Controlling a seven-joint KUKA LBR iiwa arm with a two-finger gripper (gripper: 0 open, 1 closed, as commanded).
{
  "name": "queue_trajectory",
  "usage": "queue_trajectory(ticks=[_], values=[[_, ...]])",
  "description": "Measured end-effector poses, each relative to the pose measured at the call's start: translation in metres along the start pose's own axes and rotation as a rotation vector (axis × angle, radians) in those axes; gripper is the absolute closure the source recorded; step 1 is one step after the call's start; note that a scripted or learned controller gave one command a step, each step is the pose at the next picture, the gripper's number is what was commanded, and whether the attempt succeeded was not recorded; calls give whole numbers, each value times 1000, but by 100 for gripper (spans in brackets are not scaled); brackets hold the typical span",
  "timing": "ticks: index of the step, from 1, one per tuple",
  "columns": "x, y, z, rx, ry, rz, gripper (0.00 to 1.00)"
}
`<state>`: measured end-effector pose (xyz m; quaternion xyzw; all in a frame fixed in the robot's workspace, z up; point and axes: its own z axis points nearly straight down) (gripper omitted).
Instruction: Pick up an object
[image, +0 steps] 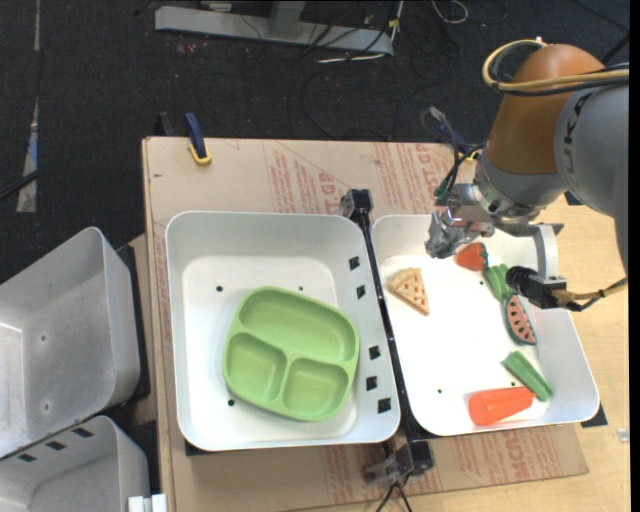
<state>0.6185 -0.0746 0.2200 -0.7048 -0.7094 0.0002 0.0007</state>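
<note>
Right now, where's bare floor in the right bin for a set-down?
Free: the right bin centre, between the pizza slice, watermelon slice and orange carrot; also the near-left corner. Crowded: far end under the tool, by the red piece.

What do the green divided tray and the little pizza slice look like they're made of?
The green tray looks like moulded plastic: one even colour, smooth, with rounded compartment walls and a soft sheen. The pizza slice seems to be a toy, probably plastic or rubber, judging by its flat tan colour with painted-looking red dots, though it is too small to be sure. Both lie in shallow white bins that look like plastic too.
</note>
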Motion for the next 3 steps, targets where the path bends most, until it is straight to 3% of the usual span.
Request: queue_trajectory(ticks=[3], values=[[169,2,10,-2,1,-2,100]])
